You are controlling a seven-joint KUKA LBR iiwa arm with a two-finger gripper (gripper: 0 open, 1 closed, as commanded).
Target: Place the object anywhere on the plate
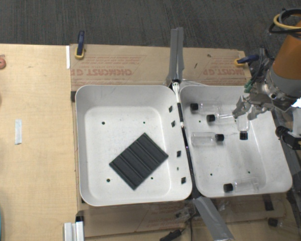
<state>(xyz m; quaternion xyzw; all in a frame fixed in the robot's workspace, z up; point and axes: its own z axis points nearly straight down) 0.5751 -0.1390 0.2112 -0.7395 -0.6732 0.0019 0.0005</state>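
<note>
one fixed camera, mounted above the counter (30,134), looking down at a slant. both white bins are framed side by side near centre: left bin (90,104), right bin (271,174). dark carpeted floor (140,9) is seen along the top, so the far side is up. medium distance; the arm (291,59) is cropped at the right edge.

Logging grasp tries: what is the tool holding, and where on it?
Cannot be told: the tool hangs above the clear vials in the right bin; no grip is visible.
</note>
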